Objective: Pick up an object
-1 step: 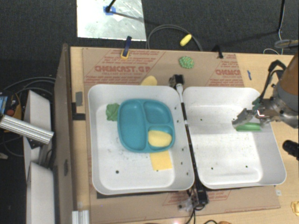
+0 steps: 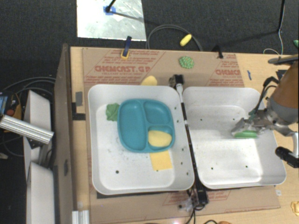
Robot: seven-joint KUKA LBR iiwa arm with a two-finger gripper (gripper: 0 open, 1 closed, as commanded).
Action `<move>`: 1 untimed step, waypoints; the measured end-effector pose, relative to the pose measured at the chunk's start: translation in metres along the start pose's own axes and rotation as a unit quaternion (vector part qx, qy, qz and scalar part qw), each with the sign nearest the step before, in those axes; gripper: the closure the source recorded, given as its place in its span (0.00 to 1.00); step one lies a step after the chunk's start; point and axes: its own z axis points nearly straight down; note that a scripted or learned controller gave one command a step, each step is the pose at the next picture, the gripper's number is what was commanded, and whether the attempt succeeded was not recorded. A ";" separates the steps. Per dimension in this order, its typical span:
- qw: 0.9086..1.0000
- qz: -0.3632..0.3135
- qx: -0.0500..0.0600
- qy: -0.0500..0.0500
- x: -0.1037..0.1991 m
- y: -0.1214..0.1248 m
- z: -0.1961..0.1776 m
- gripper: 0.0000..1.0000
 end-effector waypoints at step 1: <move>1.000 -0.004 -0.002 0.001 0.016 0.009 0.037 0.00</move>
